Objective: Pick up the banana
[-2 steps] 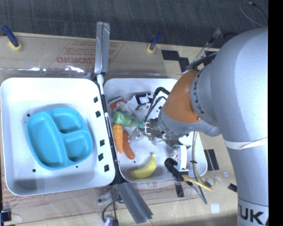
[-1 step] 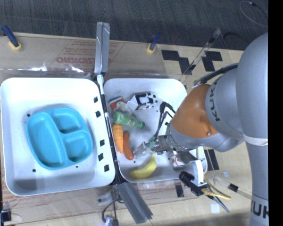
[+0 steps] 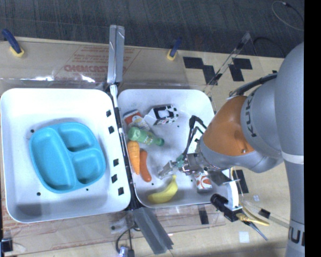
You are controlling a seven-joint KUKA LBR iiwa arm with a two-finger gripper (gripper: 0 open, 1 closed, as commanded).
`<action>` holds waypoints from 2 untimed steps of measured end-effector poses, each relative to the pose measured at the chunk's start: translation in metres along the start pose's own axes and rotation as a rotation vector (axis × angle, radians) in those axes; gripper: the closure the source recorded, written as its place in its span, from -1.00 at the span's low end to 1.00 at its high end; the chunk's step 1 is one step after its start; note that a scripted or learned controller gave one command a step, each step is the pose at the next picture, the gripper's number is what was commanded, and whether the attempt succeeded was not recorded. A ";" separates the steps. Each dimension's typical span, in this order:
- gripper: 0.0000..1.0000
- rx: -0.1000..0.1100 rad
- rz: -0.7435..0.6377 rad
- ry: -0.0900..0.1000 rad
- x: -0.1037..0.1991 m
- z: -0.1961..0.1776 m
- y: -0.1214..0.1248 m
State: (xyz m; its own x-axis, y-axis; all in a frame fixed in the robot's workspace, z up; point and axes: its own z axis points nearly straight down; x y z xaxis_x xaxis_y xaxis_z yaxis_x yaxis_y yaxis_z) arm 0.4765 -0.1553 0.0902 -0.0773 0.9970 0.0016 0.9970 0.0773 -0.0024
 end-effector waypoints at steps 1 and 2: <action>-1.00 0.002 -0.068 0.000 -0.037 -0.025 0.025; -1.00 0.002 -0.163 0.001 0.005 0.000 0.000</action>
State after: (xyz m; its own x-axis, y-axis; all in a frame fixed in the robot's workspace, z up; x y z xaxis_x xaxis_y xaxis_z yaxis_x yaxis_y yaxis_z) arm 0.4759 -0.1499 0.0898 -0.2376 0.9713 0.0034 0.9713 0.2377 -0.0041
